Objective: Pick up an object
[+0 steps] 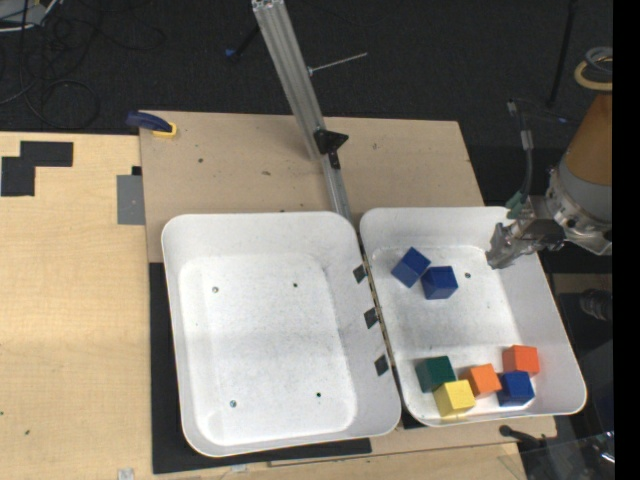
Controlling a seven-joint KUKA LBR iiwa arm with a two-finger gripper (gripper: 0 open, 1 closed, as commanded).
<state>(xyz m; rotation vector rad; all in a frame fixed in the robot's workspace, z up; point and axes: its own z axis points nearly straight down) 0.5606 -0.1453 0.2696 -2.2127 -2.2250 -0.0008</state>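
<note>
There are no words, numbers or signs to read anywhere on the bench or bins.

A light wooden bench [70, 268] adjoins dark cable-strewn floor [120, 48], with 1 slanted aluminium rail [295, 78] rising behind.
</note>
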